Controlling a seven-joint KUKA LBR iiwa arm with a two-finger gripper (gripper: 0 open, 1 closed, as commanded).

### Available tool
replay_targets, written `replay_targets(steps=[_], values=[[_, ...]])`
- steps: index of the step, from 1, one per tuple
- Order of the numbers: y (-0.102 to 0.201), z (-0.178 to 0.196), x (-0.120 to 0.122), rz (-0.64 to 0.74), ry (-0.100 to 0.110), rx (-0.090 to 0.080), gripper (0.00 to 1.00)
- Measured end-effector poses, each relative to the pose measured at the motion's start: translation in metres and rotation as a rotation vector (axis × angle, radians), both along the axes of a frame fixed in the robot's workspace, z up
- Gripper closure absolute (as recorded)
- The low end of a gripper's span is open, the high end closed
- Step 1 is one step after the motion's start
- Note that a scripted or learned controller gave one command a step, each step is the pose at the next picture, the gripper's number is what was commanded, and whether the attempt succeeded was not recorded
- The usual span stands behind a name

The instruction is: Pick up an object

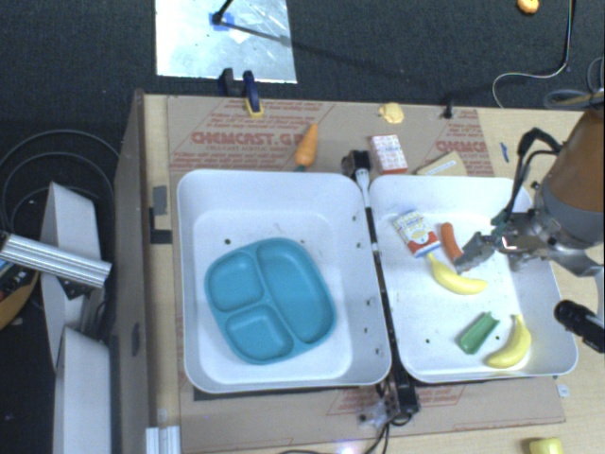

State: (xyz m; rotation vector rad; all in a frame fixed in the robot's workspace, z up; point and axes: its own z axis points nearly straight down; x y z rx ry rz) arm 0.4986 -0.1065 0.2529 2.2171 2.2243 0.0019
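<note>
The right white bin (425, 324) holds several small objects. A yellow banana (457, 278) lies near its middle, and a red-orange sausage shape (452, 241) lies just above it. A small white and blue box (413, 231) sits to the left of the sausage. A green block (477, 332) and a second banana (511, 345) lie near the front right corner. My gripper (478, 250) hangs low over the bin, just above and right of the first banana and beside the sausage. Nothing is visibly held.
The left white bin (236, 206) carries a blue divided plate (271, 299). Behind the bins, on the cardboard, lie an orange carrot toy (305, 146), a small carton (388, 152) and a yellow lump (391, 113). The arm's grey body (577, 192) covers the right bin's far right side.
</note>
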Motion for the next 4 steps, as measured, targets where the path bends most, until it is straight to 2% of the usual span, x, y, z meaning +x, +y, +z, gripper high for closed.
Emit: replay_targets(steps=[1, 2, 3, 4], values=[[-0.024, -0.042, 0.061, -0.002, -0.002, -0.002, 0.00], [-0.002, -0.172, 0.099, 0.003, -0.001, 0.000, 0.00], [-0.004, -0.155, 0.100, 0.001, -0.009, -0.002, 1.00], [-0.076, -0.092, 0.083, -0.007, -0.004, -0.004, 1.00]])
